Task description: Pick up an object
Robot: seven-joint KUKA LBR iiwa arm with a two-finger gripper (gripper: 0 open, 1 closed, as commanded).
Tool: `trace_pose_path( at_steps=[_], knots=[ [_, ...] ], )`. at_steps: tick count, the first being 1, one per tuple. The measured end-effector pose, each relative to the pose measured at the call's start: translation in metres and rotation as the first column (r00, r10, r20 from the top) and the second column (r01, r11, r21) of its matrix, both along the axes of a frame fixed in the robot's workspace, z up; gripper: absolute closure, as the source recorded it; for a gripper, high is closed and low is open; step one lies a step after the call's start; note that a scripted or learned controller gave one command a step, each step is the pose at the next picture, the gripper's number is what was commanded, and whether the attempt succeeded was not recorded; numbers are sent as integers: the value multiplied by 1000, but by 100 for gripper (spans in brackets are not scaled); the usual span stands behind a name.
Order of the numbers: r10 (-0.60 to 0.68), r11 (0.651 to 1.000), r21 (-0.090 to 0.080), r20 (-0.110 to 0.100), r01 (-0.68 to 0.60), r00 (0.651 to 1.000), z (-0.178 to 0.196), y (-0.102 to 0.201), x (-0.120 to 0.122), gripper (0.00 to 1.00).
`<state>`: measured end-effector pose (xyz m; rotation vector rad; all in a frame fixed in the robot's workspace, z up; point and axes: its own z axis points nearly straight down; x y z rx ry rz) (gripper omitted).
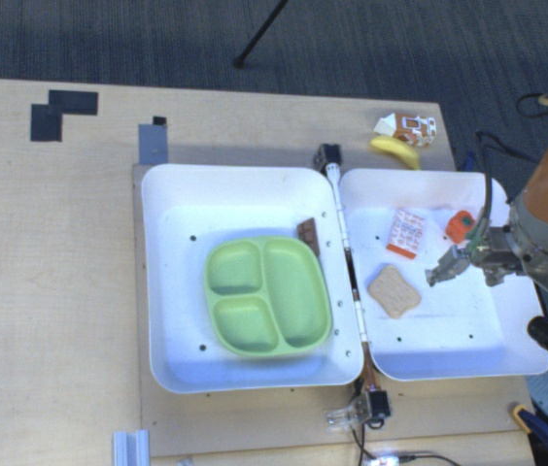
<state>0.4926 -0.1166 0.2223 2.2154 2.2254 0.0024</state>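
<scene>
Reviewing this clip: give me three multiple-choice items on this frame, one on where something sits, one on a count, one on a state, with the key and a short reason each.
1. Where is the green divided plate?
A. In the left bin
B. In the right bin
C. On the bench outside both bins

2. How many compartments does the plate have?
A. Two
B. Three
C. Five

3. What is the state of the tan bread-like piece?
A. Lifted in the pincer
B. Lying on the right bin floor, apart from the pincer
C. Resting on the plate

Key:
1 A: the plate lies on the floor of the left bin.
2 B: two compartments on its left side and one long one on its right.
3 B: it lies flat in the right bin, with the pincer over the bin floor to its right.
</scene>
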Motion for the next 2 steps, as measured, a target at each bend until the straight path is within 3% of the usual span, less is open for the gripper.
trace_pose_path(
  at_steps=[1,2],
  knots=[
    [-3,1000,-1,4,3,1000,-136,-22,-4,0],
    [-2,1000,-2,9,2,1000,-124,-22,-2,100]
  ],
)
